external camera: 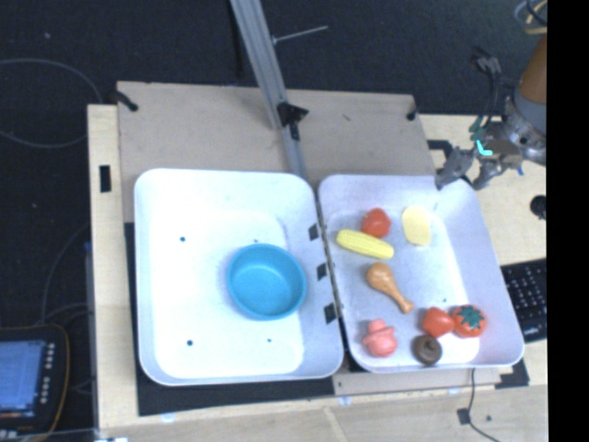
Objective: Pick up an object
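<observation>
The right bin (479,217) holds several toy foods: a red tomato (375,222), a pale yellow block (417,226), a yellow corn cob (364,243), an orange drumstick (389,286), a pink piece (379,338), a dark brown donut (427,349), and two red pieces (438,321) (468,320) near the front right corner. My gripper (467,174) hangs above the right bin's far right corner, up and to the right of the pale yellow block. Its fingers are spread, with nothing between them.
A blue bowl (266,280) sits in the left bin (166,247). A slanted metal post (262,63) rises behind the bins. A keyboard (526,297) lies at the right, and a small screen (26,376) sits at the lower left.
</observation>
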`<action>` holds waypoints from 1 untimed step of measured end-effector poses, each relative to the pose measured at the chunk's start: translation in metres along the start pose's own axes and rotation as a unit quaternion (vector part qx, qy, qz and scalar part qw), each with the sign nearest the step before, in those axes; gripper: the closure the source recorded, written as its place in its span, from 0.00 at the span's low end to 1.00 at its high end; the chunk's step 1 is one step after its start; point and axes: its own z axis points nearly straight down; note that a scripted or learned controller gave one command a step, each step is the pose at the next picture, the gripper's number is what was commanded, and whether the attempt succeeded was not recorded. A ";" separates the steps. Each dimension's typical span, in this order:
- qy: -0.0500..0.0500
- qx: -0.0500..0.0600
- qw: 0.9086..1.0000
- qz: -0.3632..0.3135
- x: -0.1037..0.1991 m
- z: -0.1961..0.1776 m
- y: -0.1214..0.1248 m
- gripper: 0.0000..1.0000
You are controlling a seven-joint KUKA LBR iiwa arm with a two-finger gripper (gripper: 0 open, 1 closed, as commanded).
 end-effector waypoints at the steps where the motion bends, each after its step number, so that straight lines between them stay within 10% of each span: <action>1: -0.001 -0.004 1.000 0.000 0.000 -0.005 0.002 0.00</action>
